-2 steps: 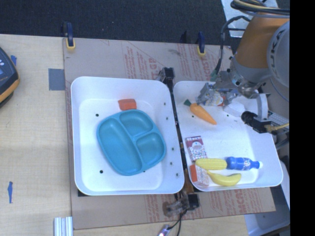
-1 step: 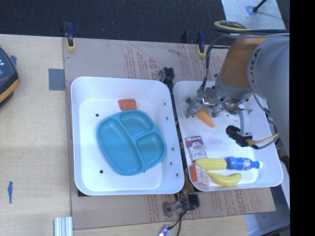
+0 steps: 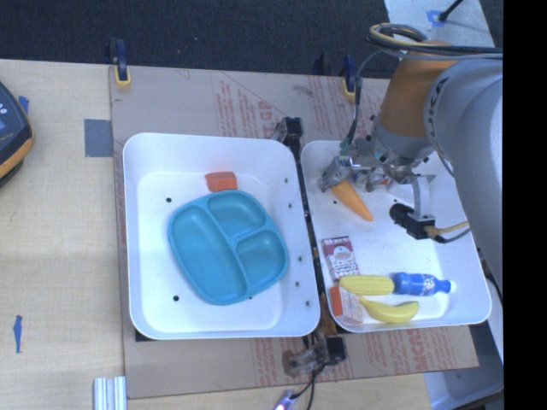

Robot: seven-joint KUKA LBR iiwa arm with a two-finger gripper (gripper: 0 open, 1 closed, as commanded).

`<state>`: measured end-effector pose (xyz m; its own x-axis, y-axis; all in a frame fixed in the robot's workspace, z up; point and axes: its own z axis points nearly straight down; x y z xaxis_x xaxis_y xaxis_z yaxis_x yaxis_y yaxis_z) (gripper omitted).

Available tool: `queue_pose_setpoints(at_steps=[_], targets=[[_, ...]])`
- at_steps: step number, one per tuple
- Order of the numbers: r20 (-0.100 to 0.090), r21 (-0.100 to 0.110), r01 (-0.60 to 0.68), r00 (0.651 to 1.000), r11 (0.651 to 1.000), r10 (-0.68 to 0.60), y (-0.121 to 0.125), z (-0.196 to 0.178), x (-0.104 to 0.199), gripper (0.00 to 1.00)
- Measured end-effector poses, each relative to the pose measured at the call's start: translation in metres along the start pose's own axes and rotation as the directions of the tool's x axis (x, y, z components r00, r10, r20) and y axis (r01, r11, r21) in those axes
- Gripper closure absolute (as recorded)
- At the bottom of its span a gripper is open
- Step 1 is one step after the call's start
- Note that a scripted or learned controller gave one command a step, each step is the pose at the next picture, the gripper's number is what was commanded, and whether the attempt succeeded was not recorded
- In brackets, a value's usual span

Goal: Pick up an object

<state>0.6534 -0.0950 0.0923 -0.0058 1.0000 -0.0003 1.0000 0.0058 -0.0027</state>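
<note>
Hand (image 3: 355, 171) is low over the far end of the right white shallow bin (image 3: 457, 314), right above the orange carrot-shaped toy (image 3: 353, 198). I read this as the closing-in step of a grasp on that carrot. From this slanted overhead view I cannot tell whether the hand is spread or closed; the metal parts at the wrist blur together, and I see nothing clearly between them, so I log no hold.

To do this step well, I judge the hand should straddle the carrot across its narrow width, not along its length, and close near the thick end, since the tapered tip would likely squirt out. The carrot lies tilted, thick end toward the hand and touching or just under it, tip pointing down-right into the bin. It sits near the bin's left wall, so a descent too far left risks clipping the rim.

Other items in the same bin lie well apart, at the near end: a yellow toy corn cob (image 3: 366, 285), a yellow banana (image 3: 391, 311), a blue plastic bottle (image 3: 420, 284) and a small red-and-white packet (image 3: 339, 254).

Left white bin (image 3: 137, 229) carries a blue divided plastic plate (image 3: 226, 246) and a small orange block (image 3: 221, 180).
</note>
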Motion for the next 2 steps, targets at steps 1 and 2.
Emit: queue_pose_setpoints(at_steps=[1,2], targets=[[0.0,0.003,-0.001,1.0,1.0,0.001,-0.0053,0.0005,-0.0013,0.0],[0.0,-0.001,0.0,1.0,1.0,0.0,0.0031,0.0,0.0009,0.0]])
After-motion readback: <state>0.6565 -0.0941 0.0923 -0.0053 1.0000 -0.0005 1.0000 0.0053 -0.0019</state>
